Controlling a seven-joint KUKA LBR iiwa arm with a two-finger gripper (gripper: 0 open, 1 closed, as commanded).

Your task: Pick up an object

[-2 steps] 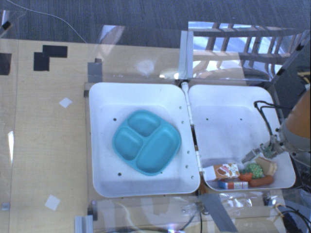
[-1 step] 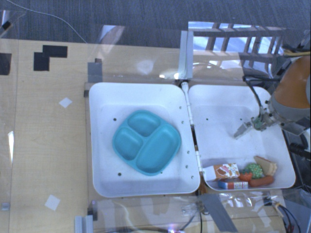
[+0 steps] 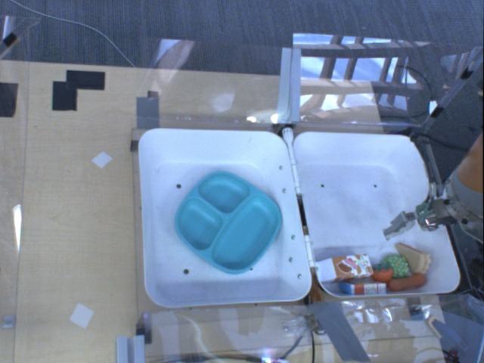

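fingers on the gripper (image 3: pixel 404 222) look spread, with one grey tip reaching left over the bare floor of the right bin (image 3: pixel 355 180) and nothing between them, though the second tip is small and half lost against the wrist, so how wide the gap is stays a guess. going from big to small: the wooden bench (image 3: pixel 68 203) carries the two white bins side by side; the left bin (image 3: pixel 162 203) holds a blue divided plate (image 3: pixel 228 221) lying flat near its middle; the arm (image 3: pixel 465 191) comes in from the right edge of the view, mostly cut off there, and hangs above the right bin's near half. the things worth picking are heaped in the near right corner of the right bin: a tan wedge like a slice of bread (image 3: pixel 414 257), a small printed carton (image 3: pixel 352 266), a flat packet (image 3: pixel 361 286) below it, a reddish sausage shape (image 3: pixel 406 282), and a green knobbly piece (image 3: pixel 394 264). the gripper is just above and beside this heap, close to the bread but not visibly touching it. judged from this, the pick is not yet made: nothing is lifted, and lowering, closing and raising are all left. the toys overlap, so their outlines and what lies underneath are hard to tell.
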